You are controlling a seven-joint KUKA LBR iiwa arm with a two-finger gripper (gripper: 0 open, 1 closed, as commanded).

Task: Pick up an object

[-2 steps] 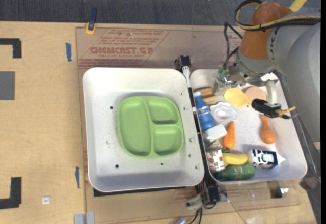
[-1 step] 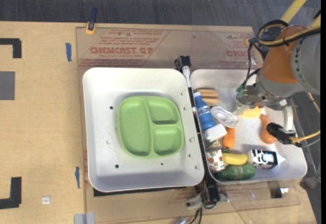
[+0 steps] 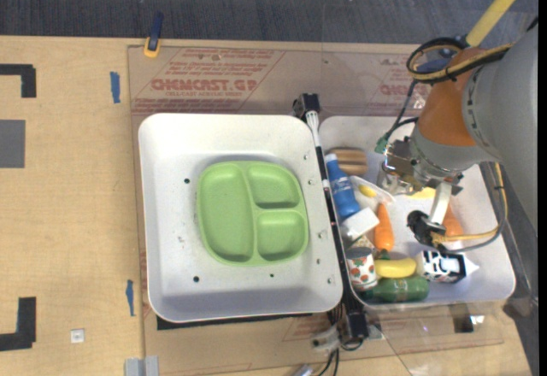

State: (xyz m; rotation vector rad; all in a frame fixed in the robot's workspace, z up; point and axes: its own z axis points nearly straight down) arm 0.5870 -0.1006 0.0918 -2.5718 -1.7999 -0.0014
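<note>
The right bin (image 3: 506, 279) holds a crowd of small objects. A blue tube (image 3: 342, 191) lies along its left wall, with a white block (image 3: 361, 222) at its near end. An orange carrot (image 3: 385, 230) lies beside them. Nearer the front are a yellow banana (image 3: 395, 267), a green cucumber-like piece (image 3: 398, 289), a patterned cup (image 3: 361, 271) and a black-and-white toy (image 3: 445, 266). My gripper (image 3: 403, 181) hangs low over the middle of this bin, just right of a small yellow piece (image 3: 368, 190). Nothing is seen held in it.
The left bin (image 3: 158, 195) holds a green divided plate (image 3: 252, 212). A brown item (image 3: 349, 159) lies at the back left of the right bin. An orange piece (image 3: 454, 224) shows right of the gripper. The arm covers the bin's back right.
</note>
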